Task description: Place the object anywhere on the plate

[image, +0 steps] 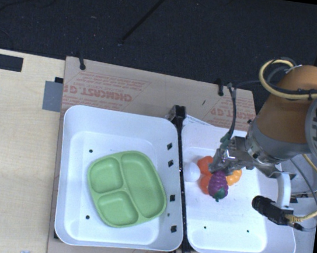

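A small purple, knobbly, berry-like toy [218, 186] lies in the right-hand shallow white bin [236, 238], a little right of the frame's centre. It touches a cluster of orange rounded toy pieces [206, 165] that spreads to its left and upper right, with a yellow-orange piece [233, 176] showing just beside it on the right. A small white ball [190, 171] rests at the left of that cluster, close to the bin's left wall.

Directly above the purple toy, the dark metal gripper [221, 169] comes down from the upper right and ends right at the toy's top. Whether the fingers are spread or closed, and whether they have hold of the toy, cannot be told from this angle, since the wrist and the toys crowd together there. Behind the gripper the grey arm with its big orange band [293, 111] fills the upper right of the frame, with a yellow cable loop [271, 72] at its top. A black cylindrical part [270, 210] sticks out over the right bin's lower right.

The light green plastic plate with three compartments [126, 188] lies in the left-hand shallow white bin [88, 124], well apart from the purple toy, across the black divider between the bins. Both bins sit on a cardboard sheet [152, 89] over the pale wooden desk [6, 159]
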`<state>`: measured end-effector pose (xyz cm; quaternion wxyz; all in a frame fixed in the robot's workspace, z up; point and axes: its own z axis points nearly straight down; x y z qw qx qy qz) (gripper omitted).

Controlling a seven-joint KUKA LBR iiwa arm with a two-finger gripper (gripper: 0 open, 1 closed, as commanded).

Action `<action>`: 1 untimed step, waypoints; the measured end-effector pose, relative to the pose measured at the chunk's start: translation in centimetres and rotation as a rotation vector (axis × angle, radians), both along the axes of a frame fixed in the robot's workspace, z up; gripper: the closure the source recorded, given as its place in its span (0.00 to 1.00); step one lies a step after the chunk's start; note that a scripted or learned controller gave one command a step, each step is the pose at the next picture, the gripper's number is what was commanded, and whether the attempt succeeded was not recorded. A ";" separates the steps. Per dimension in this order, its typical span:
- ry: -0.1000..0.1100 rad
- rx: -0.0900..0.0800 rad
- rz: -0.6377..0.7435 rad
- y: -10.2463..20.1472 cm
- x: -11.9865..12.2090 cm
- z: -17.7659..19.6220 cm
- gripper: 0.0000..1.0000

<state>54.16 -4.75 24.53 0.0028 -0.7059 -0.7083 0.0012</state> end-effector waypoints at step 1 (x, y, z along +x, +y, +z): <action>-0.003 -0.001 0.000 4.7 2.9 -1.1 1.00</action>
